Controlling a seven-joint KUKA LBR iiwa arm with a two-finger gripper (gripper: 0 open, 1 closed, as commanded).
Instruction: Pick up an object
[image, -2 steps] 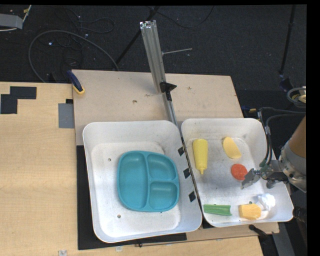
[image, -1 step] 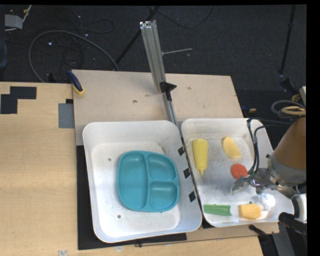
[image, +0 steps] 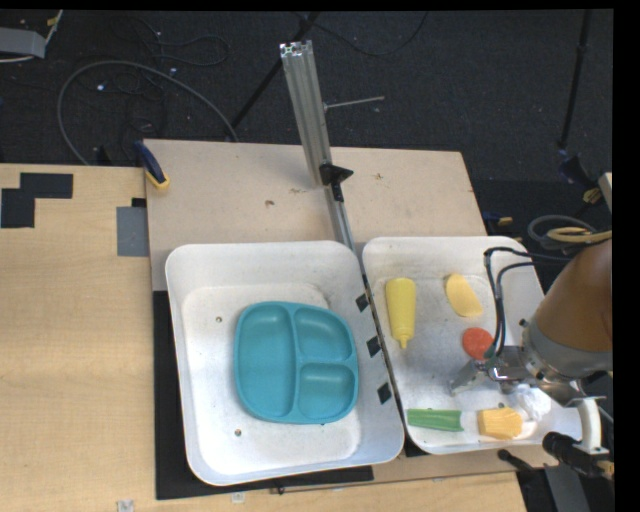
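My gripper (image: 478, 375) hangs low over the right bin (image: 436, 262), reaching in from the right under the arm's orange band (image: 584, 292). A red object (image: 476, 341) lies just behind the gripper, close to it. In front of the gripper lie a green piece (image: 434, 420), a yellow-orange block (image: 500, 424) and a white object (image: 531, 402). Farther back in the same bin are a yellow bottle (image: 400, 308) and a small yellow object (image: 462, 295). I see nothing held by the gripper.
The left bin (image: 196, 330) holds a teal divided plate (image: 297, 360). An upright metal post (image: 308, 105) rises behind the bins. Black cables (image: 497, 290) run along the right bin's far right side.
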